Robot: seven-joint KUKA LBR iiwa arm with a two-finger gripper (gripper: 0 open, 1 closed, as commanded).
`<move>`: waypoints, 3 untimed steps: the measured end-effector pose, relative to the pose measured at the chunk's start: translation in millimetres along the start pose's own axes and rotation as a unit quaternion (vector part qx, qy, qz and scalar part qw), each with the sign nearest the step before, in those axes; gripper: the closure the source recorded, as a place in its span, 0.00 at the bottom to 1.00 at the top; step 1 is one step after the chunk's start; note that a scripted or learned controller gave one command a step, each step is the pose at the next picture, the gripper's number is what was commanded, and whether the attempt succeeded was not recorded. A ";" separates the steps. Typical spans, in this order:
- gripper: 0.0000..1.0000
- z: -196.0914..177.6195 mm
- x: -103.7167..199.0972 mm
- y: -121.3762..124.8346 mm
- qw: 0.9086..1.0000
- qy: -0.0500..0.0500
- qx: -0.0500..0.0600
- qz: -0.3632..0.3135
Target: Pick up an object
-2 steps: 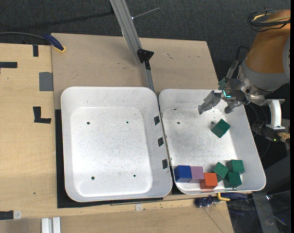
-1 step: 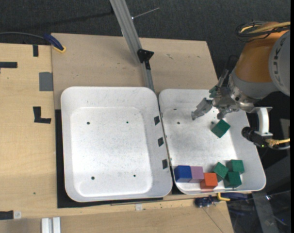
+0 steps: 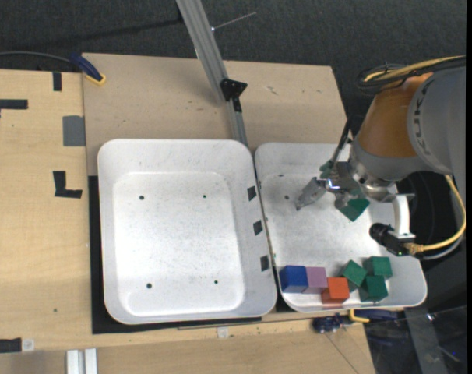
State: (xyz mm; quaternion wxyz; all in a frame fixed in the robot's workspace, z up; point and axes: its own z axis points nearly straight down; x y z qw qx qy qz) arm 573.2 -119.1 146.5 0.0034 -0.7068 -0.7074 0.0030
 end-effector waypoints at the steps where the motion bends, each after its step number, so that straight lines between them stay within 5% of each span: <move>1: 0.00 54.6 0.9 -1.6 1.000 0.000 -0.001 0.000; 2: 1.00 41.4 1.5 -0.2 1.000 0.000 -0.003 -0.001; 3: 1.00 -7.5 -4.3 7.4 1.000 -0.001 -0.006 0.000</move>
